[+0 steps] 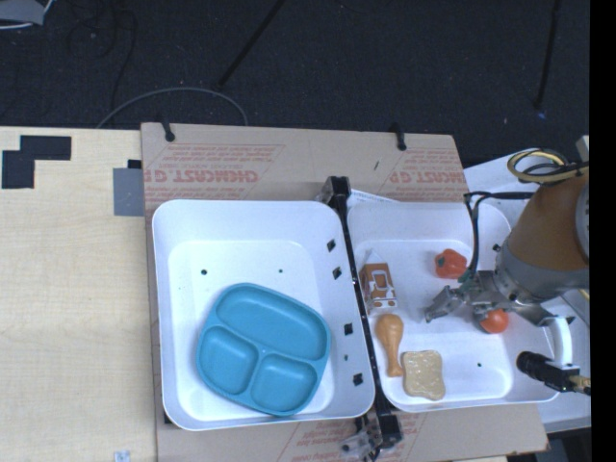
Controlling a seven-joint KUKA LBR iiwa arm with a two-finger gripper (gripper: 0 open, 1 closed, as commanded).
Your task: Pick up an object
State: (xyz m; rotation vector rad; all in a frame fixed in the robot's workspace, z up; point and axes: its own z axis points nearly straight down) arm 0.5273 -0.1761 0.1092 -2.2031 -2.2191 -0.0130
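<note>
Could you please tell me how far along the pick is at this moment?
Done: the gripper is down inside the right bin, between two red pieces. In hand: nothing visibly between its fingers. Left: grasping and lifting one piece; the drumstick and toast lie untouched.

Tray (262, 346) in left bin (183, 221); drumstick (390, 341) beside toast (423, 373)

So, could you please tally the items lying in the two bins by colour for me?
Blue: 1, the divided plate in the left bin.
Red: 2, the tomato-like pieces in the right bin.
Tan or brown: 3, the drumstick, the bread slice and the small brown block.
Total: 6.
</note>
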